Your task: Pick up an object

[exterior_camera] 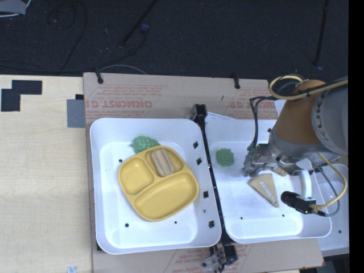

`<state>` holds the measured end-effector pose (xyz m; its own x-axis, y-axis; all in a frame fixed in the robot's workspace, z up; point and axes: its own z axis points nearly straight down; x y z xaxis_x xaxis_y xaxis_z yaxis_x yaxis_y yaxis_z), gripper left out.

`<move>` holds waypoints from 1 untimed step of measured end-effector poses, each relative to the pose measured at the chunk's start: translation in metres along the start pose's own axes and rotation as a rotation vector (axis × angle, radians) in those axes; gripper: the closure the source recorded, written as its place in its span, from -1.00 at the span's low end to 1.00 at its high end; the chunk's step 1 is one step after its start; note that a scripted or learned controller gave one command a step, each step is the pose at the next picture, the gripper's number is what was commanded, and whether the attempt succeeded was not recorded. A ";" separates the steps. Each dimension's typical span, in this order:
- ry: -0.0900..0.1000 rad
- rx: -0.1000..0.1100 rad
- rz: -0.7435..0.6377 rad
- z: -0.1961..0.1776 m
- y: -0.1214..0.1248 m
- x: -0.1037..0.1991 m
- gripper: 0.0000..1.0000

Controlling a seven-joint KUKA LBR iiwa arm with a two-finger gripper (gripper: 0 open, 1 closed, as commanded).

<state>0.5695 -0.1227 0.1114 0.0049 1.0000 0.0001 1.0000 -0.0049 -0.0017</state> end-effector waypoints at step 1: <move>0.000 -0.001 -0.003 -0.062 -0.001 -0.004 1.00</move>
<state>0.5690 -0.1265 0.1730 0.0024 1.0000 0.0001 1.0000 -0.0024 -0.0005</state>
